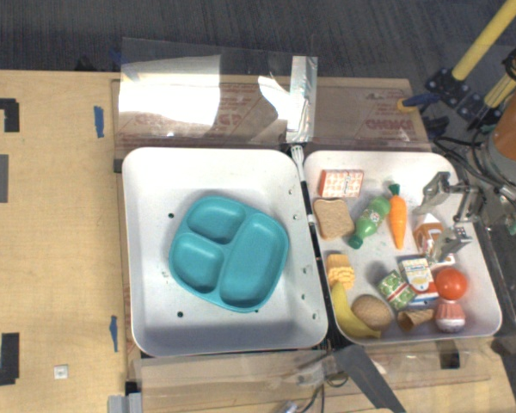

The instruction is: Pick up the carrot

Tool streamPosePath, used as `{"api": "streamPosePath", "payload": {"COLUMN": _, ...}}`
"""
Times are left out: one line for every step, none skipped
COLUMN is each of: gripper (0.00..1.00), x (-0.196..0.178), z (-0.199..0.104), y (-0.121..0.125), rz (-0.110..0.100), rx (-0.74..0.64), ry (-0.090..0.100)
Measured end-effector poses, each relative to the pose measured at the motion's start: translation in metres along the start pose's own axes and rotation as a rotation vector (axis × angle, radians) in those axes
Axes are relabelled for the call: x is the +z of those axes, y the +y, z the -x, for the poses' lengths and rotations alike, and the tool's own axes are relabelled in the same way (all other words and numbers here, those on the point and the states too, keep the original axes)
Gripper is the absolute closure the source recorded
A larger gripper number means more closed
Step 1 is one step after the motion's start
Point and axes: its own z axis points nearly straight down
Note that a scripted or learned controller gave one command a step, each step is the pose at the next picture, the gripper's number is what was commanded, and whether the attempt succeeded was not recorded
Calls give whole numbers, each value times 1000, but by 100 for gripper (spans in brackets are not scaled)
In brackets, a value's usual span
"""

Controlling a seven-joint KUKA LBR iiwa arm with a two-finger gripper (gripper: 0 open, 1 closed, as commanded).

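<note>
The carrot [397, 219] is orange with a green top and lies upright in the picture, in the upper middle of the right bin [490, 317]. My gripper [439, 216] hangs just to the carrot's right, over the bin's right side. It is open, one finger [435, 188] toward the back and the other [450, 242] toward the front. A small orange and white carton [426, 229] lies under the gap between them. Nothing is held, and the carrot lies apart from the fingers.
Beside the carrot lie a green bottle [370, 220], a bread slice [332, 218] and a red box [340, 182]. Nearer the front are a banana [348, 315], a tomato [451, 283] and a juice carton [417, 275]. The left bin [146, 188] holds a teal divided plate [230, 252].
</note>
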Motion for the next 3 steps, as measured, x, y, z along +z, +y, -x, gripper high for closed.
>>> {"api": "streamPosePath", "payload": {"gripper": 0, "x": 113, "z": 55, "y": 37, "rz": -1, "rx": -13, "ry": -14}}
{"api": "streamPosePath", "payload": {"gripper": 0, "x": 117, "z": 105, "y": 42, "rz": 0, "rx": -99, "ry": 1}}
{"api": "streamPosePath", "payload": {"gripper": 0, "x": 116, "z": 48, "y": 8, "rz": -1, "rx": -195, "ry": -4}}
